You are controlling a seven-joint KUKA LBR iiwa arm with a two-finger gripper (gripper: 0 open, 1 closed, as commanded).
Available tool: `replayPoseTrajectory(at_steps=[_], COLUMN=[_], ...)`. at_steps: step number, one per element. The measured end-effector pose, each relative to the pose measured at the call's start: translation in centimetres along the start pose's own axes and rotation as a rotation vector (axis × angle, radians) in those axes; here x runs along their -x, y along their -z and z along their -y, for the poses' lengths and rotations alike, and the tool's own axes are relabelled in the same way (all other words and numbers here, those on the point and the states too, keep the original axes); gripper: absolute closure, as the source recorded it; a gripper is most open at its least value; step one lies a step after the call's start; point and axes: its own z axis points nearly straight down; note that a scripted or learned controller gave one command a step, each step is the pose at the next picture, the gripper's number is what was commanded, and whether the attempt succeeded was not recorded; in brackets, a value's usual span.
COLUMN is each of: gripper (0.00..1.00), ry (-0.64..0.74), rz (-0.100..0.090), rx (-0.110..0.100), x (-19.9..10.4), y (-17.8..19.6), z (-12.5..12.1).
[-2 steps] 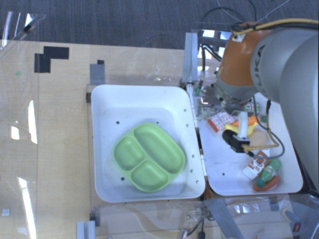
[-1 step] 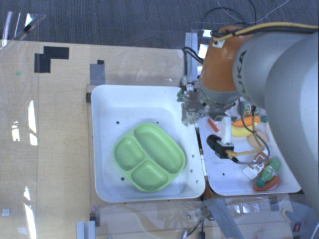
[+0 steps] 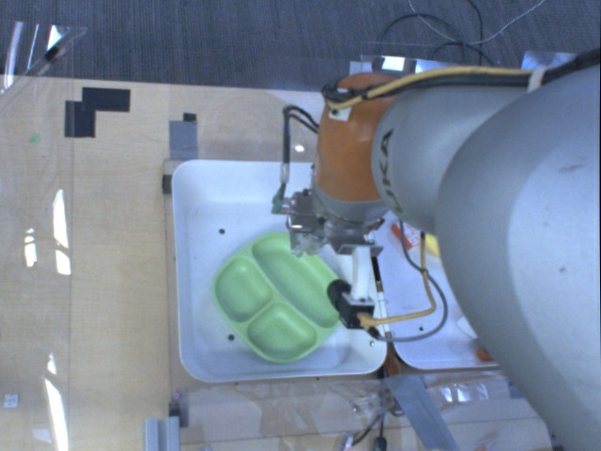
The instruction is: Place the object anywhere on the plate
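Note:
A light green plate [image 3: 268, 301] with three compartments lies tilted in the left white bin [image 3: 202, 252], toward its front right. My gripper [image 3: 308, 240] hangs over the plate's far right rim, seen from above under the orange wrist band. The wrist hides what is beneath the gripper. A small orange and yellow item [image 3: 411, 239] peeks out from behind the arm in the right bin [image 3: 441, 350].
A black connector with a yellow cable [image 3: 349, 310] hangs off the arm over the plate's right edge. The big grey arm covers most of the right bin. A small orange scrap [image 3: 483, 353] lies at that bin's front edge.

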Motion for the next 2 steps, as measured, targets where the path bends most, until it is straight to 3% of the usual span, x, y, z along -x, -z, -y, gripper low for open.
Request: replayPoseTrajectory(at_steps=[1,2], gripper=[1.00,0.00], ry=[0.070,0.069], rz=[-0.001,-0.001], rx=[0.002,0.002], x=[-4.11,-4.09], y=[2.40,2.41], z=[1.86,1.85])
